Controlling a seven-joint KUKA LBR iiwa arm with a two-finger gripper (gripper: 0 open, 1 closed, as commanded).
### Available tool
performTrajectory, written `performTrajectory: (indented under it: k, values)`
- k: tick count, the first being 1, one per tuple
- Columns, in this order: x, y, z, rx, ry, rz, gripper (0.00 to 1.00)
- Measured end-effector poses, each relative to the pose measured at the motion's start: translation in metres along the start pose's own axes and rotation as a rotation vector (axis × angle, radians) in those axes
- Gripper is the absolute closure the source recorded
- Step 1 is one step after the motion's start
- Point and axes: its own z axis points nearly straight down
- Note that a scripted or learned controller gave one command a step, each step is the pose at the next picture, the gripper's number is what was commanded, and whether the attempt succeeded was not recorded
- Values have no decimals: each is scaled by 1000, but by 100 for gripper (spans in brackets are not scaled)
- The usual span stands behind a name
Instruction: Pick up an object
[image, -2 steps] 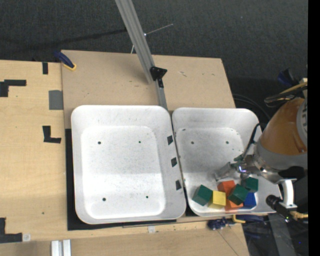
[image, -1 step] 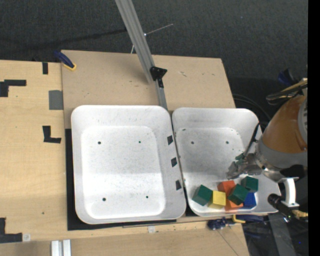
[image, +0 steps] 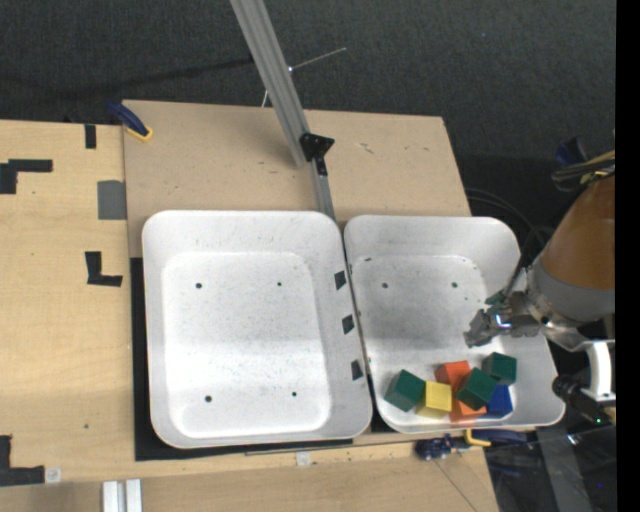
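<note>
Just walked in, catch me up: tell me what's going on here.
A robot arm reaches in from the right, its gripper low over the right bin, just above a cluster of coloured blocks in that bin's near corner. Nothing can be seen between its fingers. The left bin sits alongside.

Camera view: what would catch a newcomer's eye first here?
A tight cluster of coloured blocks, green, yellow, orange and blue, sits in the near corner of the right bin. Just above it hangs the gripper on the grey and orange arm reaching in from the right. The left bin lies alongside.
</note>
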Motion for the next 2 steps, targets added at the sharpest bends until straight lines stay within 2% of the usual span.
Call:
performTrajectory:
  k: [1,2]
  values:
    - [3,5,-62,-3,-1,-1,100]
    - [3,6,-85,1,0,0,100]
